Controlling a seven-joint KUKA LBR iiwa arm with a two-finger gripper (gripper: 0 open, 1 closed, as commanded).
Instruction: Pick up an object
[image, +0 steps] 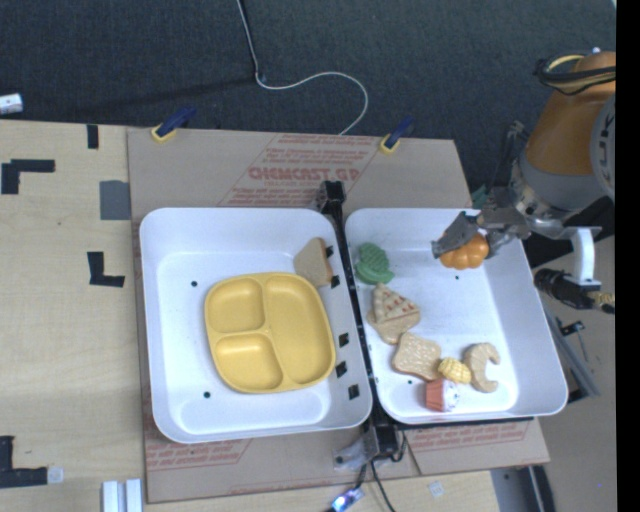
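Note:
My gripper (458, 240) hangs over the far right part of the right bin (520, 330), reaching in from the right. A small round orange toy (467, 253) sits between its dark fingers (449, 240), and the gripper is shut on it. Lower in the same bin lie a green leafy toy (374, 263), a tan waffle wedge (392, 310), a tan cookie piece (416, 355), a small yellow piece (453, 371), a beige curved piece (484, 365) and a red and white piece (441, 396).
The left bin (170, 300) holds a yellow divided plate (268, 331) and a tan bread slice (317, 263) near the dividing wall. Both bins rest on a cardboard sheet (290, 170). A white cable (310, 80) loops behind them.

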